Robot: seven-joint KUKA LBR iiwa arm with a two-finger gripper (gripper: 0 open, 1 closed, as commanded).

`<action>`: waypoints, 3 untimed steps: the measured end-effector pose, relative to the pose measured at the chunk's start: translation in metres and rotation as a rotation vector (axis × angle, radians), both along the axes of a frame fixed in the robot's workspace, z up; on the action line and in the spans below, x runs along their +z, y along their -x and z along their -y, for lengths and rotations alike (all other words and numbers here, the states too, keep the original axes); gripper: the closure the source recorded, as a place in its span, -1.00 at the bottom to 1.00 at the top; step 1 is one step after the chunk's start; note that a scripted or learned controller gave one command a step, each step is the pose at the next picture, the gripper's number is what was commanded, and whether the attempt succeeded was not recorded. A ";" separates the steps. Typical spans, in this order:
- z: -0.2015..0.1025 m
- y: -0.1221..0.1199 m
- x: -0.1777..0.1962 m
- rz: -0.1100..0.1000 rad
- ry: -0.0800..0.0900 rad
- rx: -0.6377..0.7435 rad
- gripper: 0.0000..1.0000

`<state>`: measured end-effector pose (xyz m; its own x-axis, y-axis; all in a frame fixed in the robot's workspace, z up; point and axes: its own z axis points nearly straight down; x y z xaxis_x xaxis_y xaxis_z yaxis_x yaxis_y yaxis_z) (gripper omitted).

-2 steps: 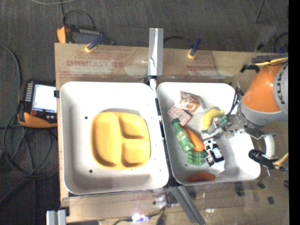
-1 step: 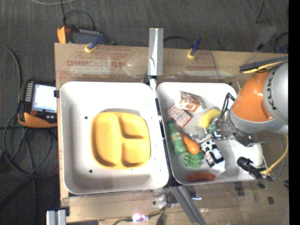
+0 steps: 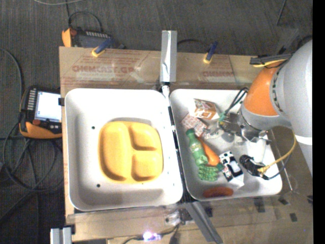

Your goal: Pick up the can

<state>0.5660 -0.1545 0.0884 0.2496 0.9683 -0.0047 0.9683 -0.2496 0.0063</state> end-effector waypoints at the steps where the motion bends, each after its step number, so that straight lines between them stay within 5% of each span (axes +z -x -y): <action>1: 0.048 -0.036 0.000 -0.003 -0.012 0.139 -1.00; 2: 0.038 0.008 0.000 0.004 0.001 0.061 -1.00; 3: 0.046 -0.044 0.000 0.002 -0.012 0.076 -1.00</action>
